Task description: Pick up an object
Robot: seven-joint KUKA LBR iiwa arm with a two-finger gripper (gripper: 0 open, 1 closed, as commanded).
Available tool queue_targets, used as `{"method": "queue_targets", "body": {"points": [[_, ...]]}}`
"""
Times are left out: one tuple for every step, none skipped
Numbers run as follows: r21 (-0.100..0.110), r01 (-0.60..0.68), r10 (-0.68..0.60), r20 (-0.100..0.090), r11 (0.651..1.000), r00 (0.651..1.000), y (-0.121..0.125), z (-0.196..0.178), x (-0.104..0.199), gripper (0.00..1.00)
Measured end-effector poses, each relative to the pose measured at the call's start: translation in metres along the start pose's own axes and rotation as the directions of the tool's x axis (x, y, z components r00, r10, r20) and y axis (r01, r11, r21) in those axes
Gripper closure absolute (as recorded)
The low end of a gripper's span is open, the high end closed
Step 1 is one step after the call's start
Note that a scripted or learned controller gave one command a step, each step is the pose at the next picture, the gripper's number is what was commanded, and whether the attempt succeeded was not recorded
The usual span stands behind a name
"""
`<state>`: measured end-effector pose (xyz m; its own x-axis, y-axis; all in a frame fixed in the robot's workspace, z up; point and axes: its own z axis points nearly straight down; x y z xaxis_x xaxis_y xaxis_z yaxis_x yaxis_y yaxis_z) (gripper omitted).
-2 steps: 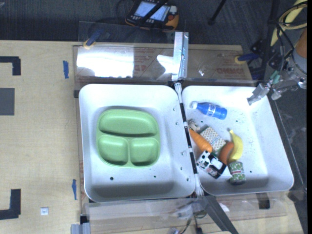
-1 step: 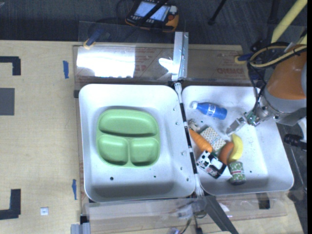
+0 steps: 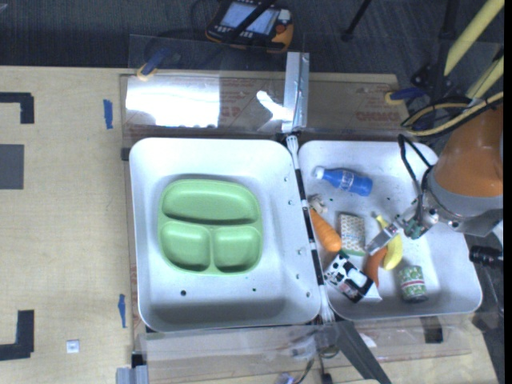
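Yellow banana (image 3: 392,253) in the right bin (image 3: 456,294), long axis running up-left to down-right, upper end toward the claw (image 3: 398,229). Around it: blue bottle (image 3: 346,181), carrot (image 3: 324,229), black-and-white toy (image 3: 346,274), small patterned can (image 3: 412,282), flat speckled packet (image 3: 352,232). Left bin (image 3: 152,214) holding a green divided tray (image 3: 212,224). Claw just above the banana's upper end; open or closed, cannot tell.

The wooden bench (image 3: 64,238) bears two white bins (image 3: 152,294) (side by side).
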<state>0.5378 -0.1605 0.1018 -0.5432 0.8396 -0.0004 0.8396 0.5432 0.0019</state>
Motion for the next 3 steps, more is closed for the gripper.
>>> {"method": "queue_targets", "body": {"points": [[-0.003,-0.235,0.235,0.002,0.972,0.972,-0.010,0.015,-0.024,0.00],[-0.011,-0.237,0.237,0.007,0.971,0.971,-0.009,0.003,-0.027,1.00],[0.000,-0.292,0.292,0.001,0.956,0.956,0.007,-0.081,-0.001,1.00]]}}
